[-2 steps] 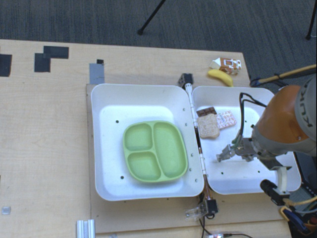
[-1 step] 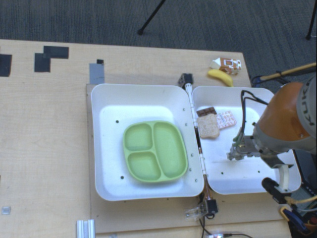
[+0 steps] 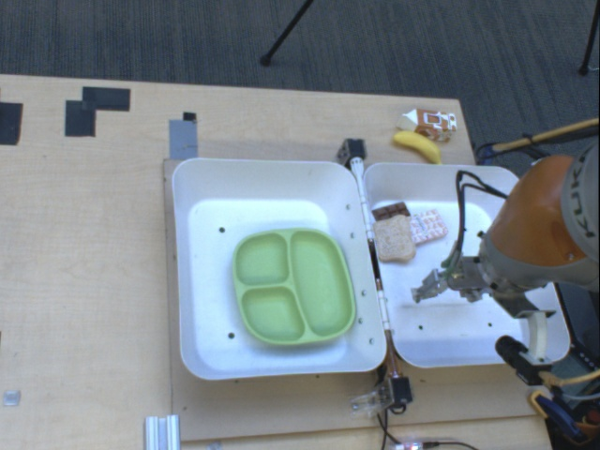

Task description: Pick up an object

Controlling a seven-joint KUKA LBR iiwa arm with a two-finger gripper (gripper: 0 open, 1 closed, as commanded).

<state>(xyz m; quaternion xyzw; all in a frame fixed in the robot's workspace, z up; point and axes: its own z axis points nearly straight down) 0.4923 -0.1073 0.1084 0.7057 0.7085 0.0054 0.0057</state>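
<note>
A slice of bread (image 3: pixel 395 238) lies in the right bin (image 3: pixel 441 340) near its far left corner, with a dark brown piece (image 3: pixel 389 211) just behind it and a pink-dotted white packet (image 3: pixel 427 225) to its right. My gripper (image 3: pixel 433 286) hangs low over the middle of the right bin, in front and to the right of the bread and apart from it. Its fingers point left and stand slightly spread with nothing between them.
The left bin (image 3: pixel 202 279) holds a green three-compartment plate (image 3: pixel 292 287). A banana (image 3: pixel 417 145) and a small carton (image 3: pixel 431 120) lie on the bench behind the right bin. Cables run along the bench's right side.
</note>
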